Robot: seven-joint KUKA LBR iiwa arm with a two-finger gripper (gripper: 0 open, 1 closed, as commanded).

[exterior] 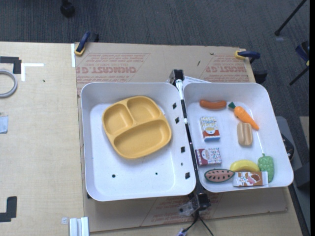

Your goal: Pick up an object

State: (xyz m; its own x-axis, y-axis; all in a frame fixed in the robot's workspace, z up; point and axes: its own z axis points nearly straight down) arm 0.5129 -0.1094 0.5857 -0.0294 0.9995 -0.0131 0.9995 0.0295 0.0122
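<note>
Within the shallow white bin (229, 137) of toy food: small orange plastic carrot (244, 116), lying apart from neighbours, likely best gripped from above across its narrow body.

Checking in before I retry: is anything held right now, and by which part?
Nothing is held: the toy foods, like the carrot and banana, all lie loose in the right bin.

Left bin (83, 146) and right bin (275, 127), both shallow and white, touching side by side on a brown cardboard sheet (118, 65) laid over the pale wooden counter (39, 146). At the sheet's far corners, a blue-and-yellow left clamp (82, 42) and right clamp (247, 55). Near the counter's left edge, a grey tape ring (6, 83); beyond the counter, dark carpet (172, 14).
</note>
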